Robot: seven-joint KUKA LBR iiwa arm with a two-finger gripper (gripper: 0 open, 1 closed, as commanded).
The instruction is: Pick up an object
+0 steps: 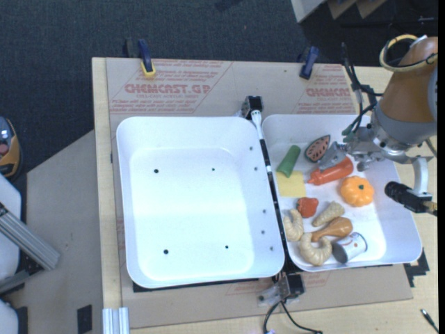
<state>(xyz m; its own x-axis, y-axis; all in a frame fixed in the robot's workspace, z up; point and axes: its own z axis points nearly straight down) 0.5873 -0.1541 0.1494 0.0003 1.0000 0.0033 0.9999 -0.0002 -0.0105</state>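
The right bin (407,236) holds several toy foods. An orange carrot (331,172) lies across its middle, with a round orange pumpkin (357,191) just below right of it. A green cucumber (288,160) and a yellow block (292,184) lie by the bin's left wall. A brown-red slice (318,147) sits at the top. My gripper (349,152) hangs low over the carrot's right end, between the slice and the pumpkin, and the grey wrist hides its tips.
The left bin (132,207) is bare white. Near the right bin's front lie a small red piece (306,206), several beige pieces (314,251) and a small can (350,245). A black part of the arm (407,197) juts over the right rim.
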